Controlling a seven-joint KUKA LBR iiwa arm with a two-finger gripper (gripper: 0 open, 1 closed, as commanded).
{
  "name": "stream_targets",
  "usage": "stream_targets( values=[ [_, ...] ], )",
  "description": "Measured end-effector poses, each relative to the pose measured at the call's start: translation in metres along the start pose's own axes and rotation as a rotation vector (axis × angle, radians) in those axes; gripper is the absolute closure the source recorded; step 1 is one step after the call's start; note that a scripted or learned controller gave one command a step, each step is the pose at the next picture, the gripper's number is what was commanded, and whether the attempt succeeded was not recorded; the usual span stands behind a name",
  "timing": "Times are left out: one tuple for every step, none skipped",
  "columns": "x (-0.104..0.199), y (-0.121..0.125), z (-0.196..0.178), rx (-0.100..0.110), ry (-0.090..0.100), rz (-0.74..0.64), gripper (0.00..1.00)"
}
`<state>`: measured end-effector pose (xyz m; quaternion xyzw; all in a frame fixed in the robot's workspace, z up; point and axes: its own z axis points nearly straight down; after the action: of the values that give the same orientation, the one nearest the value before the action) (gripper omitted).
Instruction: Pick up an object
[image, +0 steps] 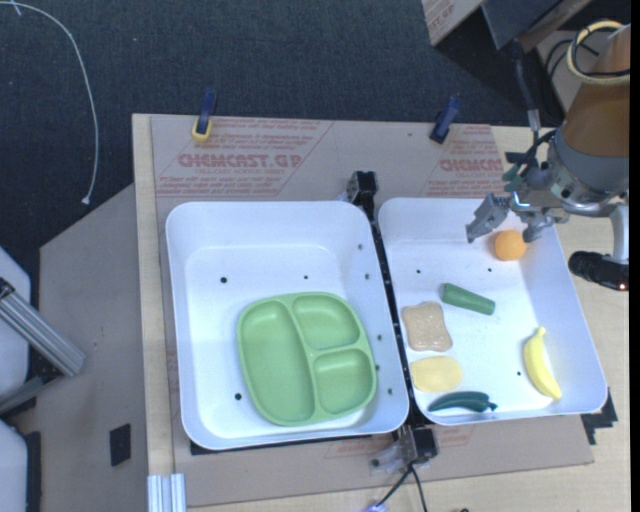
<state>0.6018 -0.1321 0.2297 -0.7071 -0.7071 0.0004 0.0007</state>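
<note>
We see two white bins side by side on the worktop (300, 150), which is covered with printed cardboard. The left bin (200, 240) holds a green divided plate (305, 355), lying flat toward its near side.

The right bin (575, 310) holds the loose items. An orange (509, 245) sits near the far edge. Toward the middle lies a green cucumber (468, 298), angled slightly. Near the left wall lies a slice of bread (427, 326), and just in front of it a pale yellow chip-like piece (437, 374). At the near rim lies a dark green pepper (462, 403). A banana (541, 364) lies close to the right wall.

The arm (598, 120) comes in from the right, and its hand (508, 224) hangs over the far part of the right bin, right above the orange. Its fingers are spread apart, one (483, 222) to the left of the orange and the other to its right. The orange looks to rest on the bin floor between and a little in front of them; we cannot tell whether either finger touches it. Nothing is clamped.

Two clips, one yellow-tipped (203, 117) and one blue (444, 120), sit at the far edge of the cardboard.
</note>
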Motion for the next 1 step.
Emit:
stream_targets(
  values=[
    [0.0000, 0.0004, -0.0007, -0.002, 0.000, 0.000, 0.00]
  ],
)
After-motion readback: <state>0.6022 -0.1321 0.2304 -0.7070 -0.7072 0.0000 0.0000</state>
